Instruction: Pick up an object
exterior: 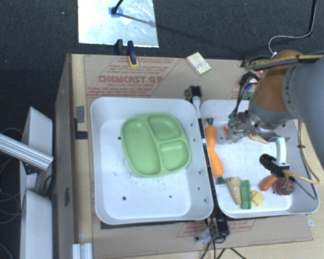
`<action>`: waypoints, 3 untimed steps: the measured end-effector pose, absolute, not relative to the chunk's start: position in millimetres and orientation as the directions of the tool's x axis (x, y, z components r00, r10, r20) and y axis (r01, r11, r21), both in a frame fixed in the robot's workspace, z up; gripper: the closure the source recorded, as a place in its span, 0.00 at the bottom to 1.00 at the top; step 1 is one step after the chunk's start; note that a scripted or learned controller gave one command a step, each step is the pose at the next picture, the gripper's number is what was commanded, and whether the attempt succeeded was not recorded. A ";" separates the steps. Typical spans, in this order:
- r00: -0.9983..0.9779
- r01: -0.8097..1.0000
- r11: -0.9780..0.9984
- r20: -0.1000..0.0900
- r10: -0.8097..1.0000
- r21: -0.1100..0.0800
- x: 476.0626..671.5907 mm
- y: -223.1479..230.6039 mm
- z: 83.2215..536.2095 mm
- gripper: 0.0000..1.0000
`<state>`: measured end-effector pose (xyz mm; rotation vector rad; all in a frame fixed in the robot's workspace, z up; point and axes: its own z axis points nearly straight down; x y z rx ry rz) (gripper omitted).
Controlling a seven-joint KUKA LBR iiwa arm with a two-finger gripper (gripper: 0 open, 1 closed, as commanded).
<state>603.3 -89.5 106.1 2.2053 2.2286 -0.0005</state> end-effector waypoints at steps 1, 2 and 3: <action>-0.011 1.000 0.011 -0.005 1.000 0.004 603.3 -89.5 106.0 0.00; -0.015 1.000 0.015 -0.005 1.000 0.006 604.1 -89.6 116.7 1.00; -0.015 1.000 0.015 -0.005 1.000 0.006 604.0 -89.7 116.7 0.00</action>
